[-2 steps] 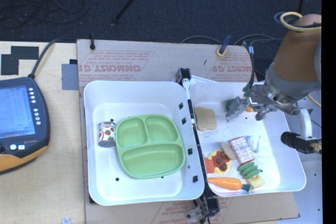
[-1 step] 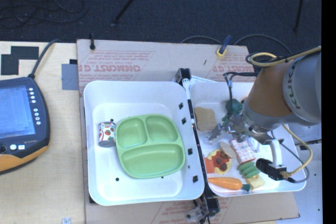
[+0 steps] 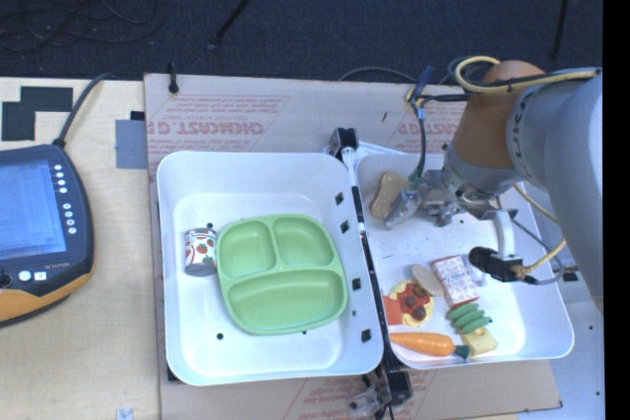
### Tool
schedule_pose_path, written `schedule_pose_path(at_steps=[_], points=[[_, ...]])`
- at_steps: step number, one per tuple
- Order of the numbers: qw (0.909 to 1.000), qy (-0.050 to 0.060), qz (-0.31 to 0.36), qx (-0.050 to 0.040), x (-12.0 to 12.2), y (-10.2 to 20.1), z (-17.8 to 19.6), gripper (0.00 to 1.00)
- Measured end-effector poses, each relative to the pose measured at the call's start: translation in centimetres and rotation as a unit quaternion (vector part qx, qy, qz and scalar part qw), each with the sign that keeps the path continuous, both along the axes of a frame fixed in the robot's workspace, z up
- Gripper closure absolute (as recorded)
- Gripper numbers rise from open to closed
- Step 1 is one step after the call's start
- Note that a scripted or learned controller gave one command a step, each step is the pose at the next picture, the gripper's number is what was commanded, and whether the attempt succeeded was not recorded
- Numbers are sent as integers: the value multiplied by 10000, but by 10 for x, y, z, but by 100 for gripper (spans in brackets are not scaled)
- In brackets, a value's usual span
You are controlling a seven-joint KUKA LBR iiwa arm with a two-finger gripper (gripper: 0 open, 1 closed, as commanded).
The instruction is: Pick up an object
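The arm (image 3: 532,143) reaches in over the right bin (image 3: 561,334), wrist low over that bin's far half. The gripper (image 3: 406,208) sits just beside a tan piece (image 3: 385,195) at the bin's far-left corner — whether it touches the piece, I cannot tell. Its fingers are blurred against the bin floor; spread or pressed together cannot be told, and nothing is seen between them.

Right bin, near half: a pizza slice (image 3: 410,302), a red-and-white packet (image 3: 455,278), a green piece (image 3: 470,319), a carrot (image 3: 425,343) along the near wall.

Left bin (image 3: 177,310), touching the right bin's left side — a green tray (image 3: 281,272) with three compartments, and a small can (image 3: 200,251) just beside the tray's left edge.
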State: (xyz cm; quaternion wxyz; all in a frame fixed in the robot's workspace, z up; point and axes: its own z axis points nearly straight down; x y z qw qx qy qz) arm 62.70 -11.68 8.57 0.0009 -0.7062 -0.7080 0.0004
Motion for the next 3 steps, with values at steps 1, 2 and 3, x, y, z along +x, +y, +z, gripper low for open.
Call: schedule_pose_path(at_steps=[1, 2, 3], points=[[10000, 70, -19, 5, 15, 35, -1, 0], [10000, 66, -17, 32, 15, 30, -1, 0], [10000, 40, -14, -4, 16, 34, 0, 0]])
